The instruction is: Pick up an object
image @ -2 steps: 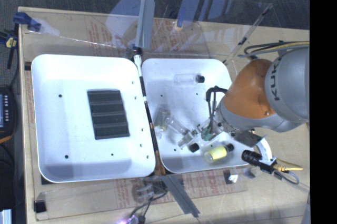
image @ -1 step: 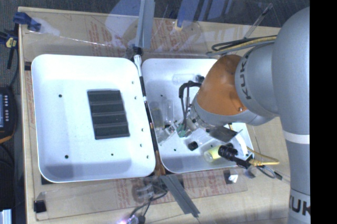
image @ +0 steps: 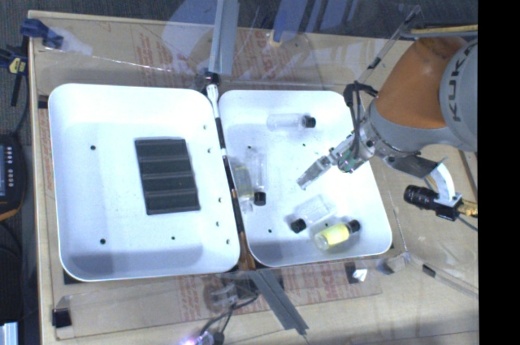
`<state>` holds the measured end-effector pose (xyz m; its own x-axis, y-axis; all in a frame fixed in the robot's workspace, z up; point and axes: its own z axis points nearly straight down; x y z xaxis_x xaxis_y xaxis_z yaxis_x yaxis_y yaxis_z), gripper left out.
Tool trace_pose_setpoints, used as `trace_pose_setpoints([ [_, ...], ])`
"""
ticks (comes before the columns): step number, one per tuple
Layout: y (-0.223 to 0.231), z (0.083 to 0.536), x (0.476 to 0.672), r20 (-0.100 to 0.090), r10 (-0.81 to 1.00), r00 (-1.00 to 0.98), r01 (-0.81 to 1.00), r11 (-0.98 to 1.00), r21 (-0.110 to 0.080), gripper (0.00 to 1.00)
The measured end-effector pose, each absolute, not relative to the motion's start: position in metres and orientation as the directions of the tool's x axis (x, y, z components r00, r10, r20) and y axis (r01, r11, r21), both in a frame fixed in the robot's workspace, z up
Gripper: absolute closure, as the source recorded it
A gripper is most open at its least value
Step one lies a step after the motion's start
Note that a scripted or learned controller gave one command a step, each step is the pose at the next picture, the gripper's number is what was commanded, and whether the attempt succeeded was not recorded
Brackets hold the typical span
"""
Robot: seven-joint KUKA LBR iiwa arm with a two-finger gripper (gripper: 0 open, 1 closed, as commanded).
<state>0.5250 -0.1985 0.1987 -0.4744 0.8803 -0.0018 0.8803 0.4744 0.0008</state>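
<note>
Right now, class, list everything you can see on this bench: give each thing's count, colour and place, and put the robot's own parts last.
Left shallow white bin: 1, white, left half of the bench.
Right shallow white bin: 1, white, right beside the left one.
Dark ribbed rectangular block: 1, dark grey, middle of the left bin.
Clear plastic bottles with black caps: 3, clear, in the right bin at its far side, left side and near side.
Yellow bottle with black cap: 1, yellow, near right corner of the right bin.
Tan bench: 1, tan, under both bins.
Robot arm: 1, grey and orange, reaching in from the right.
Gripper: 1, silvery, over the right bin's middle.
</note>
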Motion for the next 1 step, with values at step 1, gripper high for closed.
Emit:
trace_pose_setpoints([
  [1, -0.1807, 0.1563, 0.5994, 0.002, 0.904, -0.427, 0.904, 0.427, -0.003, 0.0],
])
